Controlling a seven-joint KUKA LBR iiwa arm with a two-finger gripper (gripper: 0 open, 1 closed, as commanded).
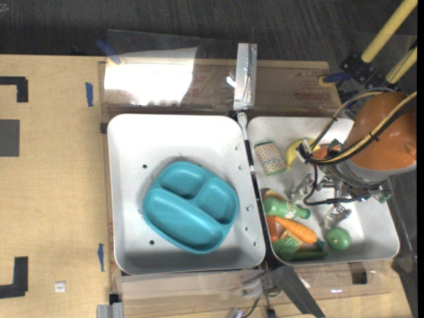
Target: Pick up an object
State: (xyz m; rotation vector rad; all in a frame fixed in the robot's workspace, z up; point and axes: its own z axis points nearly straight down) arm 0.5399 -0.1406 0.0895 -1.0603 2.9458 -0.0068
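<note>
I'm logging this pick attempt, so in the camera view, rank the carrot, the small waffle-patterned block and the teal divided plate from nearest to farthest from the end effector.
The end effector is in the right bin.
1. Carrot: right bin, toward the bin's near-left corner from it.
2. Waffle-patterned block: right bin, far-left part.
3. Teal divided plate: left bin, clearly farthest.

bright, even overhead light w/ strong glare on the clear sheet (151,78) up top, soft shadows, slightly blurry overall.
</note>
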